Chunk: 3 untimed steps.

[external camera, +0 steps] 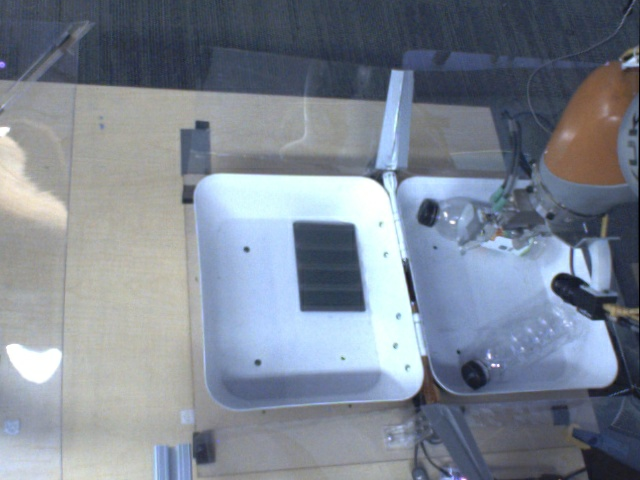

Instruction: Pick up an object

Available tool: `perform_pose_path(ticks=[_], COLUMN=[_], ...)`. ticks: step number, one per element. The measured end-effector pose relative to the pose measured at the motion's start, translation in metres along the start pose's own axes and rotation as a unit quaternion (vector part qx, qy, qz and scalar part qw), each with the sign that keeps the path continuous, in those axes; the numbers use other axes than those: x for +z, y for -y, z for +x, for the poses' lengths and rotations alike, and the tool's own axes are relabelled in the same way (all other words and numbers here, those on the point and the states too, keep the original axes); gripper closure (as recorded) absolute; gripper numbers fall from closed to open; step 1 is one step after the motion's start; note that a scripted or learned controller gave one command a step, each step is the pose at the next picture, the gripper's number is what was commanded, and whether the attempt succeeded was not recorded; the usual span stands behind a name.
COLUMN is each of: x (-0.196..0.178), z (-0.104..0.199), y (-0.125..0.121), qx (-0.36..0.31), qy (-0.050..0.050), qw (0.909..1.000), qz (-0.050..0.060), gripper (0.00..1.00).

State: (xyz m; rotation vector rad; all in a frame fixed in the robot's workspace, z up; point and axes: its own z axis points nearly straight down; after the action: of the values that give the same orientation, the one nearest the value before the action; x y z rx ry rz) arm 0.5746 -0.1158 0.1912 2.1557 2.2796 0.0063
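A clear plastic bottle (452,218) with a black cap lies near the far edge of the right bin (440,298), cap pointing left. My gripper (507,224) hangs low over that bottle's right end, under the orange wrist band. A second clear bottle (520,344) with a black cap lies along the same bin's near right side. A black ribbed rectangular block (328,266) lies flat in the middle of the left bin (230,298).
A metal divider post (394,118) rises behind the seam between the two bins. Clear panels stand behind and to the left of the bins. The wooden bench top (100,268) spreads out to the left.
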Motion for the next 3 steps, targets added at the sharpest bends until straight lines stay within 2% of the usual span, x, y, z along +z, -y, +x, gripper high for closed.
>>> perform_pose_path(ticks=[1, 2, 3], x=[0.078, 0.102, 0.102], z=[-0.030, -0.058, -0.089], y=[-0.052, -0.003, 0.006], qx=[0.010, -0.034, -0.007], qy=[0.000, 0.001, 0.001], qw=[1.0000, 0.9994, 1.0000], qz=[0.000, -0.001, -0.001], gripper=[0.00, 0.00, 0.00])
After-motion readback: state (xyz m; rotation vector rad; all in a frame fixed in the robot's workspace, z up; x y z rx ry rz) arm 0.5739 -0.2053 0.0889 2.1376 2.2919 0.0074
